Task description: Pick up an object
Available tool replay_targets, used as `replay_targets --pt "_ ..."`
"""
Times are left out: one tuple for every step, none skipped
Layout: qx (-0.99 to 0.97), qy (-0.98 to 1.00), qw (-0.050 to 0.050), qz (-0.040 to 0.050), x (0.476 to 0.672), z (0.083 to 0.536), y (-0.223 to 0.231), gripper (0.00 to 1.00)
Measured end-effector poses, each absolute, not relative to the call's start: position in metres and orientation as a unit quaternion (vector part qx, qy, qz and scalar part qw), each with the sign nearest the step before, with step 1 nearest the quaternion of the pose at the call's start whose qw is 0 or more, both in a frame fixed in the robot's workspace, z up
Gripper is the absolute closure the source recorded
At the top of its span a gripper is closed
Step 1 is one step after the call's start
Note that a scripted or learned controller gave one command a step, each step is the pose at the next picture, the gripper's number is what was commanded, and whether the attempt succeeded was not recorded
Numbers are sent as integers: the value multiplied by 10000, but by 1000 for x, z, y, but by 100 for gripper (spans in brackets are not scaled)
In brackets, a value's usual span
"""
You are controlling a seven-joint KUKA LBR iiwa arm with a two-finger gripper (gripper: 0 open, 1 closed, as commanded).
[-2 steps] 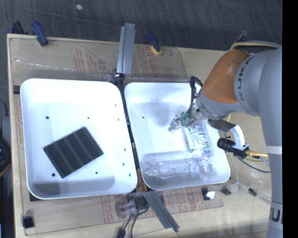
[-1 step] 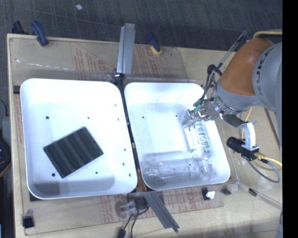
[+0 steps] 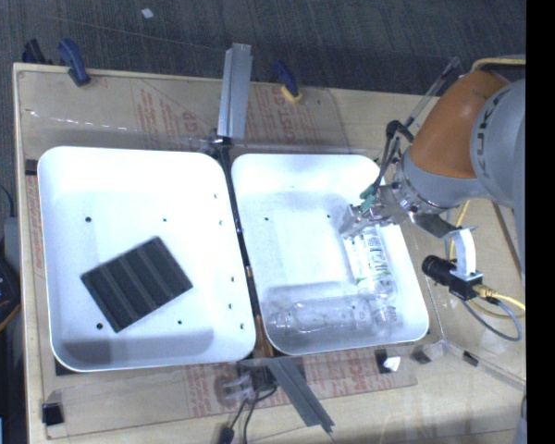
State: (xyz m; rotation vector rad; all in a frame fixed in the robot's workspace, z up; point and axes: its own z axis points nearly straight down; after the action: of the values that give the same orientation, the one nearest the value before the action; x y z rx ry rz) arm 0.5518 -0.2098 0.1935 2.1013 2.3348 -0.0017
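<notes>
Bottles are what the task offers in the right bin (image 3: 259, 248): two clear plastic ones, both lying on their sides. One bottle (image 3: 370, 259) with a white label printed in green lies along the bin's right wall, its cap end toward the far edge of the desk (image 3: 120, 100). The other, an unlabelled clear bottle (image 3: 326, 317), lies along the bin's near wall, and the two almost meet in the near right corner. Both are see-through and glossy, so their outlines are faint against the white floor.

The end effector (image 3: 363, 213) sits low at the far end of the labelled bottle, by the bin's right wall; whether it is spread or pressed together I cannot tell, and nothing can be seen pinched in it.

To do the grasp well, I judge it should close across the bottle's round body, not along it, and near the middle, away from the tapering neck, since a smooth, light cylinder may roll or squirt out. The nearby wall leaves little room on that side.

A dark ribbed pad (image 3: 136, 282) lies flat in the left bin (image 3: 65, 174).
</notes>
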Motion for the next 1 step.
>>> replay_targets --pt "6266 7793 -25 -6 573 134 -208 0"
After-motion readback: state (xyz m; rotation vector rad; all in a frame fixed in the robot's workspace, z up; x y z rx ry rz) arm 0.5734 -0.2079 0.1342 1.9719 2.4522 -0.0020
